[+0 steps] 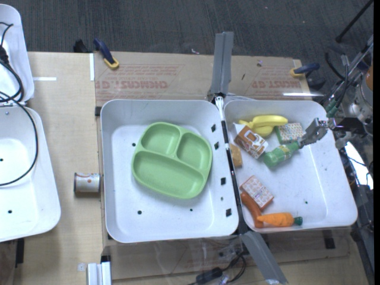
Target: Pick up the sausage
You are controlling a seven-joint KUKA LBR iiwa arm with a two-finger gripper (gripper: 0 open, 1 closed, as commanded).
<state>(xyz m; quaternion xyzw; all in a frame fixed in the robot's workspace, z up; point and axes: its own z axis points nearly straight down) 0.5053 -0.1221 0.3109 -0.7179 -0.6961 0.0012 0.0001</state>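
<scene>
The sausage [249, 205] is a short red-brown piece lying against the left wall of the right bin [332, 189], near its front corner. It is partly tucked under a small cracker box [257, 191] and touches the carrot [276, 219]. My gripper [310, 135] hangs over the back right part of the same bin, beside a green bottle [279, 155] and a speckled packet [290, 132]. It is well away from the sausage, and nothing shows in its grasp.
The right bin also holds a banana [266, 122], an orange-and-white carton [250, 142] and a bread piece [236, 155]. A green divided plate [172, 159] lies in the left bin [119, 218]. A can [86, 183] rests on the bench to the left.
</scene>
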